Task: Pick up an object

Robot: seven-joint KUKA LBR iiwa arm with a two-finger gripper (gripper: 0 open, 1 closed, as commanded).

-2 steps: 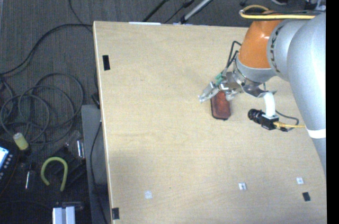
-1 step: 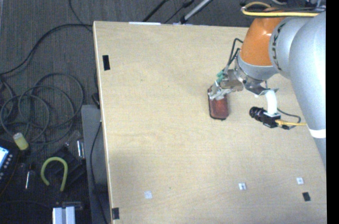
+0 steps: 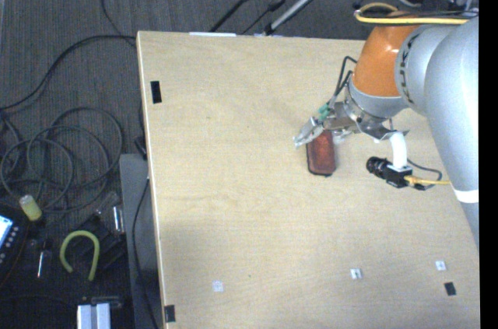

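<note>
A reddish-brown oblong object [image 3: 321,157] lies on the beige bench top [image 3: 233,187], right of the middle. My gripper [image 3: 318,132] hangs just above the object's far end, on the grey arm with the orange band [image 3: 381,63] that comes in from the right. Its silver fingers [image 3: 302,138] look spread apart, one tip to the left of the object's upper end. The gripper is open and the object rests on the surface.
A small black part with a yellow cable [image 3: 389,170] hangs from the wrist, right of the object. Small black and white markers [image 3: 156,92] dot the bench. Cables and a green hook [image 3: 78,250] lie on the floor to the left.
</note>
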